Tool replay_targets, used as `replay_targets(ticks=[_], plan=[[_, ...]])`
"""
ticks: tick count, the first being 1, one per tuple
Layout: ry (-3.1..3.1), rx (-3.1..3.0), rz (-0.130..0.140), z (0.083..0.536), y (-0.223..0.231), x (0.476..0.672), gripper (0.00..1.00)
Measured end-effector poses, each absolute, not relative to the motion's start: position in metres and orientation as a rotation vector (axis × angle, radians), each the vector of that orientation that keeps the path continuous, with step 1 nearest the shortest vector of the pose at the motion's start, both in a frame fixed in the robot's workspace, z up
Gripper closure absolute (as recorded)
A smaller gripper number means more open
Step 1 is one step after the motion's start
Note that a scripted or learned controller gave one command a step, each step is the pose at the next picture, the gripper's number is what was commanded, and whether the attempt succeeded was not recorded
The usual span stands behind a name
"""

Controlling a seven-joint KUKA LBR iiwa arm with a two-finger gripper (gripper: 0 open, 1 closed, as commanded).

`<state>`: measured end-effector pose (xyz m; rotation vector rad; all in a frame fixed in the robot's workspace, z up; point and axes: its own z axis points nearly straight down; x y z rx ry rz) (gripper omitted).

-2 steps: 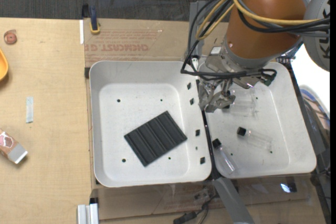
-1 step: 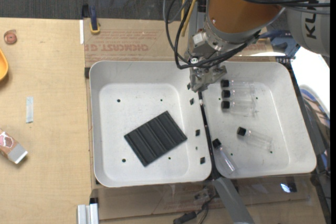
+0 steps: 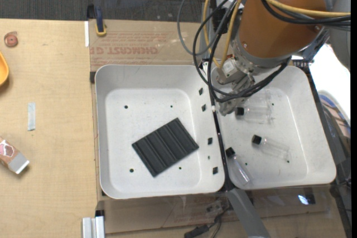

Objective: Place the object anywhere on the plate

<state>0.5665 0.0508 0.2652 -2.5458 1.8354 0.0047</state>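
Observation:
A dark ribbed rectangular plate (image 3: 165, 146) lies flat and turned at an angle in the left bin (image 3: 111, 92). Three clear tubes with black caps lie in the right bin (image 3: 312, 164): one (image 3: 257, 111) just right of the gripper, one (image 3: 270, 145) near the bin's middle, one (image 3: 237, 166) by the front left corner. My gripper (image 3: 227, 104) hangs below the orange wrist band over the right bin's left side, close to the divider and next to the black cap of the first tube. Its tip is dark and cluttered by cables.
Cables loop around the wrist (image 3: 223, 14). On the wooden bench to the left lie an orange object (image 3: 2, 72), a small grey strip (image 3: 31, 116) and a wrapped item (image 3: 13, 158). A blue clamp (image 3: 99, 20) stands behind the left bin.

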Motion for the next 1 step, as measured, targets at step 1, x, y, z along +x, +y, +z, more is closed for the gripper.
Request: replay_targets(ticks=[1], plan=[[1.302, -2.854, 0.004, 0.3237, 0.1062, 0.5527, 1.0]])
